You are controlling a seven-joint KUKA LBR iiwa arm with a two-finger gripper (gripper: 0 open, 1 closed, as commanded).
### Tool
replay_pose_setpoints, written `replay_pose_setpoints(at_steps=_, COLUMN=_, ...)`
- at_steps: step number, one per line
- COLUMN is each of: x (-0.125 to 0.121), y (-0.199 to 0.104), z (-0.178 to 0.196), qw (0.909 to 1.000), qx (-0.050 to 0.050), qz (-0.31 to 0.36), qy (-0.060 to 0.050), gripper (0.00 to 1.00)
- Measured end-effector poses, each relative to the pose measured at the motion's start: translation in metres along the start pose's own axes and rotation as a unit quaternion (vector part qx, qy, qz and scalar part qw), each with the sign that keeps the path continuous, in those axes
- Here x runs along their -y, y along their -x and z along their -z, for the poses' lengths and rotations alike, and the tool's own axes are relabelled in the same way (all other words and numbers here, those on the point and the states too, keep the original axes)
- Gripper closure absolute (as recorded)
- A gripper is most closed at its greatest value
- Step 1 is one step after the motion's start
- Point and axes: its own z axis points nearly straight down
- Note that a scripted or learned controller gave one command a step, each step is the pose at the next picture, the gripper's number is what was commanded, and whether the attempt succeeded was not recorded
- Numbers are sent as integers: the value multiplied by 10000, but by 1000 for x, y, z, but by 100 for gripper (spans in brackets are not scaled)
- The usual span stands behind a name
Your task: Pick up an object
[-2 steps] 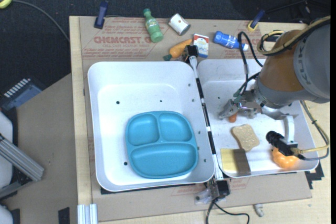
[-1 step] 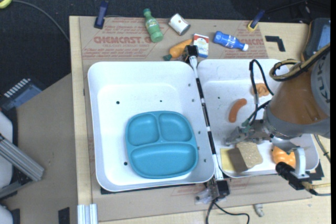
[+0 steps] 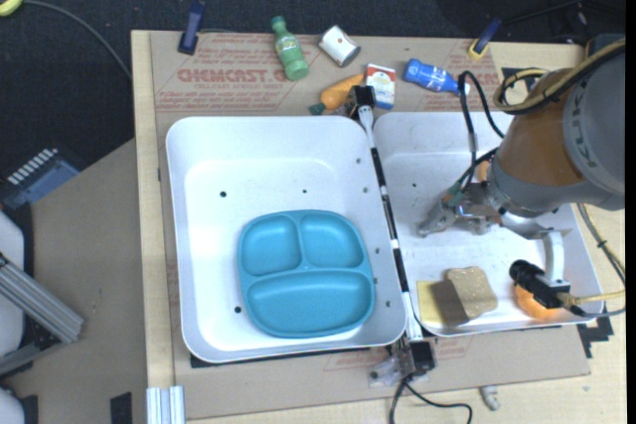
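In the right bin [image 3: 427, 139] a brown bread-like slice [image 3: 470, 291] lies on a yellow sponge piece [image 3: 429, 301] near the front wall. An orange toy [image 3: 543, 306] rests at the front right corner. My gripper [image 3: 435, 219] hangs low over the bin's bare middle floor, up and left of the brown slice, with nothing seen in it. The grey arm with its orange band [image 3: 537, 144] reaches in from the right.
The left bin [image 3: 199, 164] holds a blue divided plate [image 3: 305, 271]. Behind the bins on the board lie a green bottle [image 3: 290, 49], a white can [image 3: 340, 45], a small carton [image 3: 380, 84], a blue bottle [image 3: 429, 74] and a blue marker [image 3: 191, 27].
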Motion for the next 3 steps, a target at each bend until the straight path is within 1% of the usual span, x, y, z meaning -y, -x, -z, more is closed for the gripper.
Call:
replay_pose_setpoints(at_steps=1, x=-24, y=4, z=0, qw=10000, qx=7, qz=-5, qy=5, gripper=0)
replay_pose_setpoints(at_steps=2, x=-24, y=4, z=10, qw=10000, qx=10, qz=-4, qy=16, gripper=100)
replay_pose_setpoints(at_steps=3, x=-15, y=-62, z=125, qw=10000, qx=-3, qz=6, qy=13, gripper=100)
